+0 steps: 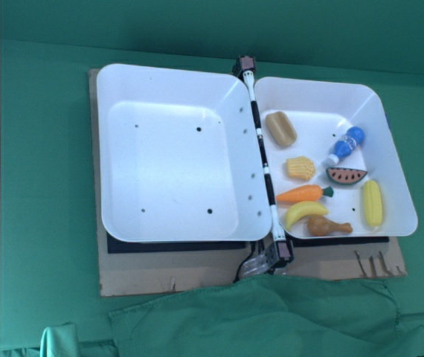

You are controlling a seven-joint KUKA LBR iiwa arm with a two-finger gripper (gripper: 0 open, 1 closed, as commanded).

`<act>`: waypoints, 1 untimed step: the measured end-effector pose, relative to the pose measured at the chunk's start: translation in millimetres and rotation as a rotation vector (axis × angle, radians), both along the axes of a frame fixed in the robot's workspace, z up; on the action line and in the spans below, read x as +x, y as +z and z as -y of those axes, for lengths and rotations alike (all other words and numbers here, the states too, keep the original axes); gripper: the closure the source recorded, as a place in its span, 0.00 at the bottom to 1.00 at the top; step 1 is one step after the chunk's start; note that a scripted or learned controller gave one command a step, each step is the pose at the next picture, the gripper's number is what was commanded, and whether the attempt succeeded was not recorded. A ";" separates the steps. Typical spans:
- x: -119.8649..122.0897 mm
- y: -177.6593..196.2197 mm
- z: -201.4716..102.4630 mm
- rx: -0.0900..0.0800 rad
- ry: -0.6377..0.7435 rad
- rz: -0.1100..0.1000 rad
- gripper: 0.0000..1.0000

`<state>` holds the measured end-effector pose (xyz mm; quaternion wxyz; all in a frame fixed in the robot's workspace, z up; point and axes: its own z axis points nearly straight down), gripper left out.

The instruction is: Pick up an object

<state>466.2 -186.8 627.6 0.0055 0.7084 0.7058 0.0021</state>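
Note:
Several toy foods lie in the right bin point(390, 147). A tan bread loaf point(280, 129) is at its back left, and a blue and white bottle point(346, 146) lies at the back right. Below them are a small yellow corn piece point(300, 168) and a watermelon slice point(346, 175). An orange carrot point(303, 193) and a banana point(304, 213) lie side by side near the front left. A brown chicken drumstick point(328, 227) touches the banana's right end. A yellow corn cob point(373, 203) rests along the right wall.
The left bin point(169, 155) shows its white floor with a few small holes. A black and white rod point(260, 147) runs between the bins, ending in a clamp point(268, 259) at the front. Both bins sit on cardboard point(167, 274). Rumpled green cloth point(271, 318) lies in front.

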 end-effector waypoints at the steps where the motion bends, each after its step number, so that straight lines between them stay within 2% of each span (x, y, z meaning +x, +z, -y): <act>1: 0.1 -2.6 -0.1 0.002 0.000 -0.006 0.00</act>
